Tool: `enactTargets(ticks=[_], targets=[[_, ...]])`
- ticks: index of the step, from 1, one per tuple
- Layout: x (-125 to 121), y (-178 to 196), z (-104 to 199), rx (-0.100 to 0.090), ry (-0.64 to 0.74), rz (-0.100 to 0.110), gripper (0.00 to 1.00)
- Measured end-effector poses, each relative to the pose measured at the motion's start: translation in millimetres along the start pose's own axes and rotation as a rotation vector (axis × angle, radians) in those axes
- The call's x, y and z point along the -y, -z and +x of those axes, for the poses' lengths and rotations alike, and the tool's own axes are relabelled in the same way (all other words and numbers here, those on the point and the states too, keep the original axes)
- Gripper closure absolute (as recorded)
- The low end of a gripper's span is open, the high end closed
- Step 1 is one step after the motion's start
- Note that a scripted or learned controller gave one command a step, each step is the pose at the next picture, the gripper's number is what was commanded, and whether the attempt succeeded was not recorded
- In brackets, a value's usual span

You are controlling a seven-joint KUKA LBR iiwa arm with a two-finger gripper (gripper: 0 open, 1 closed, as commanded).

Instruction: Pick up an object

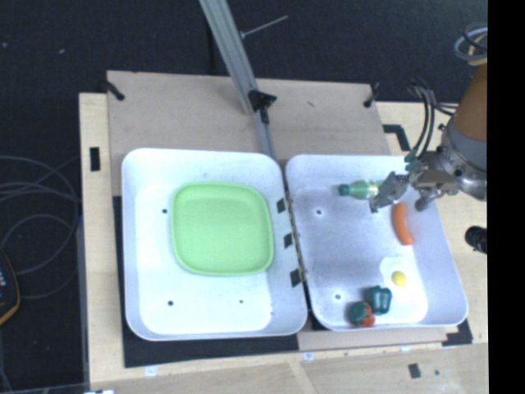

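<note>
My gripper (pixel 404 197) hangs over the upper right part of the right bin (pixel 344 245), its two fingers spread open with nothing between them. An orange carrot-like piece (pixel 402 224) lies just below the fingers. A small green bottle-like object (pixel 359 190) lies to the left of the gripper, near the bin's top edge. Lower in the bin are a white and yellow piece (pixel 398 276), a dark teal object (pixel 379 298) and a green and red object (pixel 359 313).
The left bin (pixel 148 245) holds a light green square plate (pixel 221 226). A grey metal pole (pixel 234 52) slants across the bench from the top down to the gap between the bins. Cables lie on the floor at the left.
</note>
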State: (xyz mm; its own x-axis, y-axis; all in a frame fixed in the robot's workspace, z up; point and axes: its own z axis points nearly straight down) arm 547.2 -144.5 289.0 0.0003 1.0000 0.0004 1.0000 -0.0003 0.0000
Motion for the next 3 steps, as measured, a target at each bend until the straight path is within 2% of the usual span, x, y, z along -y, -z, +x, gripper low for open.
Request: enactTargets(ticks=[2,3], targets=[[2.1,-86.7,-11.7,0.0,-0.001,0.003,0.0],[-0.7,-144.5,-20.0,0.0,-0.001,0.004,0.0]])
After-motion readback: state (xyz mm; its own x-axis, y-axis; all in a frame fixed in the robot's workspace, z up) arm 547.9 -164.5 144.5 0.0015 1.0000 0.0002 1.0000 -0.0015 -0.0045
